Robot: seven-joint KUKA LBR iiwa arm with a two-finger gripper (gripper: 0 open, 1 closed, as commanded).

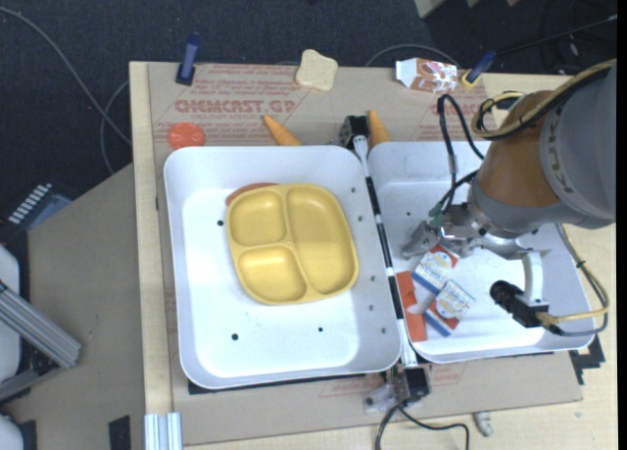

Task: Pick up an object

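- Yellow plastic first: a three-part tray (291,242) lies in the left bin (196,272), a little far of its middle; a red edge of something peeps from under its far-left corner; what it is I cannot tell.
- White right bin (411,159) holds the likely targets: a small white, blue and orange carton (436,267), a second such packet (451,303) just near of it, and a flat orange piece (406,293) lying along the bin's left wall; these sit close together, some touching.
- Grey arm (578,149) with its orange band reaches in from the right, low over the right bin; the gripper (443,230) hangs just far and left of the carton, seemingly right above the bin floor; whether it is parted or closed I cannot tell, the wrist hiding it; nothing can be seen held.
- Step in hand, as I judge it: the descent or approach to a grasp in the right bin; no pick is yet made.
- Next move, as I judge it: shift slightly near and right to centre on the carton, straddle its narrow sides, close, then lift straight up; the crowding packet may be nudged or dragged along.
- Beyond the bins on the far bench: a bread-shaped piece (316,69), a blue clip (187,56), a printed packet (428,74), an orange carrot (281,130); all well apart from the gripper.
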